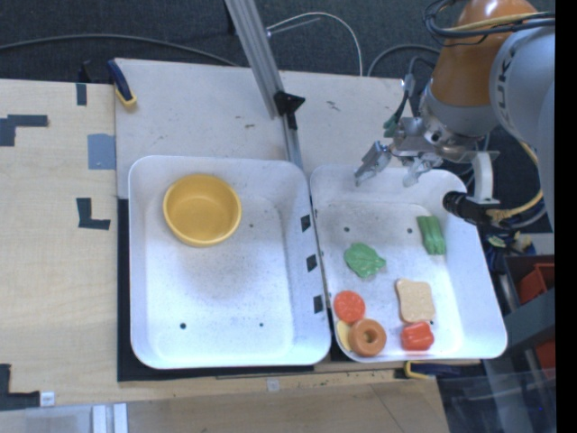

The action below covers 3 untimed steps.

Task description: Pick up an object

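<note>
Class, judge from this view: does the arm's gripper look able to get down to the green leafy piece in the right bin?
Probably yes. The gripper, fingers spread, hangs over the right bin's far edge; the green leafy piece lies apart from neighbours with nothing over it.

Bench: pale board top, light wood to the left marked with dark and grey tape pieces. Two white bins are set directly on it, left bin and right bin, edges touching.

Tool spread, empty, above right bin.
</note>
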Each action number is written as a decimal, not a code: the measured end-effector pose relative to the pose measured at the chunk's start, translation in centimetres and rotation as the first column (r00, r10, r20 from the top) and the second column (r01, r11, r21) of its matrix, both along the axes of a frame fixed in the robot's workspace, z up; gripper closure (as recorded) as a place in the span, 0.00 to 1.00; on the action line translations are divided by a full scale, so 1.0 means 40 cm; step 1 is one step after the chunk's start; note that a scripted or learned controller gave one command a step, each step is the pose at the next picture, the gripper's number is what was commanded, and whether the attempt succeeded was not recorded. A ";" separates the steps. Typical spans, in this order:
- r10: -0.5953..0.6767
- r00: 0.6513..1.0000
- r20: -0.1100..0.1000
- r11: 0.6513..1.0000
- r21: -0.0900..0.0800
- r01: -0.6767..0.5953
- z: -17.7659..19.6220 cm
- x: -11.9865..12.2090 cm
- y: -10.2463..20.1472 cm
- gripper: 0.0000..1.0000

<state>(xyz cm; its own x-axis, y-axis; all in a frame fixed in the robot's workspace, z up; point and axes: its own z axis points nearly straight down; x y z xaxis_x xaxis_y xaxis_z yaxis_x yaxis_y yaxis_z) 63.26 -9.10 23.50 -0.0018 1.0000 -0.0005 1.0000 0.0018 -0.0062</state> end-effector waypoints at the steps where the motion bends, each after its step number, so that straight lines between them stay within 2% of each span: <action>1: -0.001 1.000 -0.002 1.000 0.000 0.001 -0.159 0.000 -0.012 0.00; 2: 0.000 1.000 0.000 1.000 0.000 0.000 -0.274 -0.016 -0.002 0.00; 3: 0.001 1.000 0.003 1.000 0.001 -0.001 -0.242 -0.013 0.000 1.00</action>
